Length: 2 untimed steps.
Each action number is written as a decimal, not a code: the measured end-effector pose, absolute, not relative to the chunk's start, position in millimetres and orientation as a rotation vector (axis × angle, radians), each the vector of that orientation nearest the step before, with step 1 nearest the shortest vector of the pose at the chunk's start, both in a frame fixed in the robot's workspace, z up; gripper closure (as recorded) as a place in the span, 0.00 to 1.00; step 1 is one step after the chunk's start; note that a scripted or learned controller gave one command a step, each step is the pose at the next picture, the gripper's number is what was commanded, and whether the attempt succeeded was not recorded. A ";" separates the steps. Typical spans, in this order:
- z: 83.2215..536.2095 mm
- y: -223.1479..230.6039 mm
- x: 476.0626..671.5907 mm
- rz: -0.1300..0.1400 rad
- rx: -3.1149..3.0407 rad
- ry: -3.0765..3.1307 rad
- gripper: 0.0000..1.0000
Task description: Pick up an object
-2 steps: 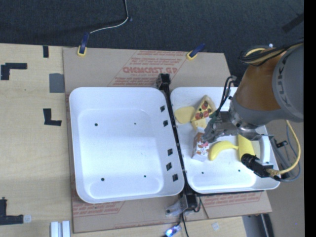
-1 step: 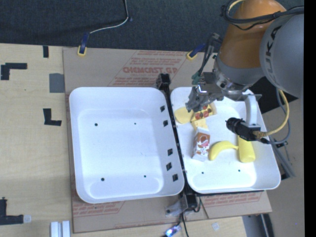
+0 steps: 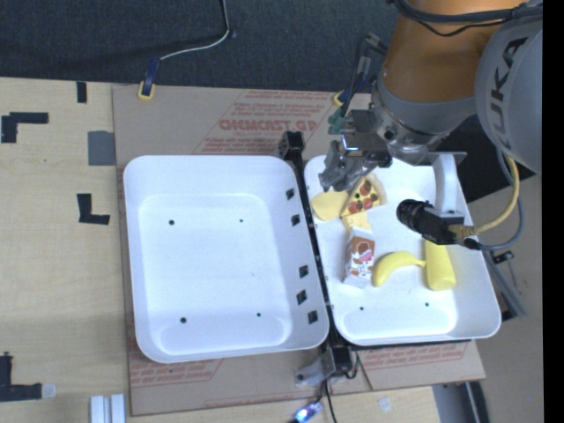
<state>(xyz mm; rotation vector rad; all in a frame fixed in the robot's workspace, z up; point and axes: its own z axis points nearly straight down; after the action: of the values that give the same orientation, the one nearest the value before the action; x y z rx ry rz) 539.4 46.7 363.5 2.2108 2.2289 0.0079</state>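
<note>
My gripper (image 3: 339,176) hangs over the far left part of the right bin (image 3: 414,324), just above a pale yellow round piece (image 3: 326,205) and a pizza slice toy (image 3: 363,196). A small yellow block (image 3: 357,221) lies under the pizza slice. Nearer the front lie a white carton with a red picture (image 3: 359,260), a yellow banana (image 3: 394,266) and a yellow cylinder-like piece (image 3: 440,267). I see nothing between the fingers.
The left bin (image 3: 207,324) sits beside the right one, joined by a black-clipped divider (image 3: 308,254). Both rest on a cardboard sheet (image 3: 220,122) on the bench. The orange and grey arm (image 3: 449,42) looms over the right bin's far side.
</note>
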 end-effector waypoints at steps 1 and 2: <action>456.9 81.1 511.3 0.012 2.211 2.226 1.00; 322.7 101.6 491.3 -0.014 2.224 2.228 1.00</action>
<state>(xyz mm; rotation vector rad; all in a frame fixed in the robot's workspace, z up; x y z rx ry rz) 491.3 101.6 322.7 2.2238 2.2278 -0.0141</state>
